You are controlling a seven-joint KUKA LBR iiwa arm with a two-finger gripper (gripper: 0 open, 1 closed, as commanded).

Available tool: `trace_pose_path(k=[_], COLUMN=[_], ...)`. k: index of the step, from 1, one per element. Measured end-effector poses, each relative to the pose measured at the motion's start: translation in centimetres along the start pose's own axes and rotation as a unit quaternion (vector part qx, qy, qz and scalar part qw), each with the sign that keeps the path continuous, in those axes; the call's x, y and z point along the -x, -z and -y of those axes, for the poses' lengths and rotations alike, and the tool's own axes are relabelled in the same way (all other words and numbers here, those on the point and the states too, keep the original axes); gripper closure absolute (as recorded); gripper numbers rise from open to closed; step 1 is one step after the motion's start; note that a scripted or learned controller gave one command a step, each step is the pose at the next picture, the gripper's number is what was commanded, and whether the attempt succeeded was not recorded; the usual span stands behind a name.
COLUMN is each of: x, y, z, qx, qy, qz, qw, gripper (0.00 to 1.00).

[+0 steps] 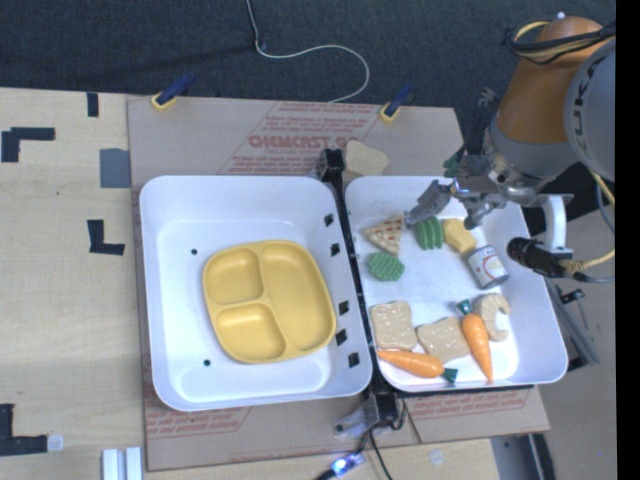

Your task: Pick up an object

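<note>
Camera view: cardboard-topped bench [300, 138], dark carpet [120, 28] behind.

Bench [60, 298]: pale wood-look top with black marks on its left part
Cardboard sheet [300, 138]: brown with red print, lying flat on the bench, held at its far edge by two blue-and-yellow clamps [172, 90]
Left bin [165, 268]: shallow, white, resting on the cardboard
Right bin [535, 308]: shallow, white, resting on the cardboard, touching the left bin along a black joint
Cable [300, 53]: thin, white, looping over the dark surface beyond the bench
</note>
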State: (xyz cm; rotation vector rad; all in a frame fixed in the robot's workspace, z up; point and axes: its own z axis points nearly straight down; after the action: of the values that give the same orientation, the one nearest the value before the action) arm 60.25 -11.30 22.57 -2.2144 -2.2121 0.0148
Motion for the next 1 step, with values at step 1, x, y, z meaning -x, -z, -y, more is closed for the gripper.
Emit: trace_pose_path(k=[1], x=[-0.02], y=[0.77], z=[-0.25], qx=[0.007], qy=[0.001], qz=[0.001], qw=[1.0000], gripper=[0.00])
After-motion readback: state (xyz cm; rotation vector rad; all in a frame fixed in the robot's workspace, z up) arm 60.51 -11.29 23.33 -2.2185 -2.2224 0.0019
